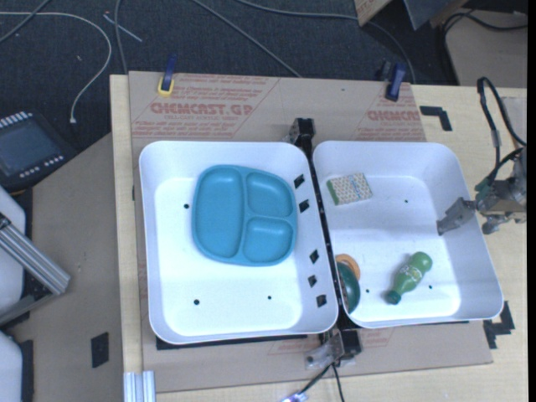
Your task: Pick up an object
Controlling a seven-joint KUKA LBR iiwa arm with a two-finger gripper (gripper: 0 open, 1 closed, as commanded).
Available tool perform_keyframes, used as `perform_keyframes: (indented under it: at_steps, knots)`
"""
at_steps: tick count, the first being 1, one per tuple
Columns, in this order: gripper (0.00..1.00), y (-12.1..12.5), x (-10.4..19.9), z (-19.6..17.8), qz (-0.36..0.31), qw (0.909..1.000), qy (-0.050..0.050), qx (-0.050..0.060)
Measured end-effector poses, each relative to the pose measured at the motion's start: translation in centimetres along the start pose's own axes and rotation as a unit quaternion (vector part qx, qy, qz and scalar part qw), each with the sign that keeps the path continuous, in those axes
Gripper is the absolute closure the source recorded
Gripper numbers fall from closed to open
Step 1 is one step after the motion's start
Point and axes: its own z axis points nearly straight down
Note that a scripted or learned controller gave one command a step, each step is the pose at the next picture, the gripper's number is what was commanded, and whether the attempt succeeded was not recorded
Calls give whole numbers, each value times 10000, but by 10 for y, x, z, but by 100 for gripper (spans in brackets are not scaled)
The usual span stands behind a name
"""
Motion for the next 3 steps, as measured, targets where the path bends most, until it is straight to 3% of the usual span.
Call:
perform_keyframes:
  at_steps: [1,3]
  knots:
    - [0,3,1,-7,-22,10000,-20,-66]
    - [0,3,4,98,-22,10000,-8,-42]
